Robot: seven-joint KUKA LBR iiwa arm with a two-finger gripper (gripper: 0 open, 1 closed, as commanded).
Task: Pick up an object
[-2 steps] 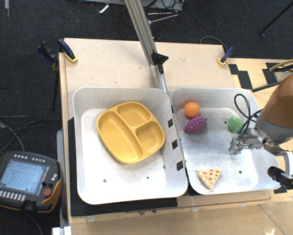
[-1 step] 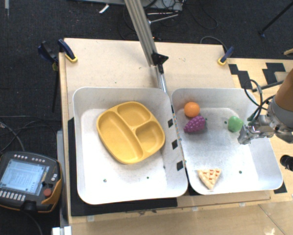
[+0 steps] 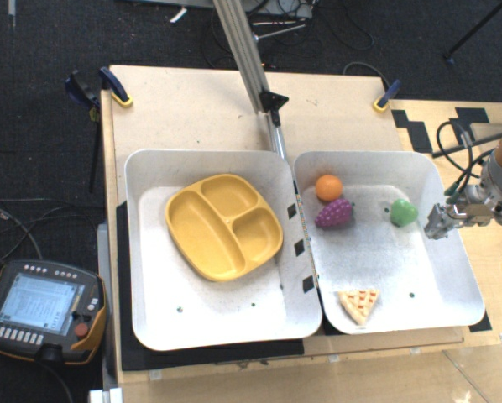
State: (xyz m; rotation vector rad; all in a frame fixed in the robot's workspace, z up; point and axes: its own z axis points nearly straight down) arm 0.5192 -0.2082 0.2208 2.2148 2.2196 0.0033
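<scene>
The right bin [image 3: 452,250] holds an orange ball [image 3: 328,187], a purple bunch of grapes [image 3: 335,214] just below it, a green round fruit [image 3: 403,213] and a waffle-like wedge [image 3: 359,305] near the front. A yellow divided plate [image 3: 224,226] lies in the left bin [image 3: 150,225]. My gripper [image 3: 440,222] hangs at the right bin's right rim, a short way right of the green fruit. Nothing shows between its fingers.
A metal pole [image 3: 244,49] slants down from the top to the seam between the bins. A teach pendant [image 3: 41,309] lies off the bench at the lower left. Clamps [image 3: 117,91] sit at the bench's back corners.
</scene>
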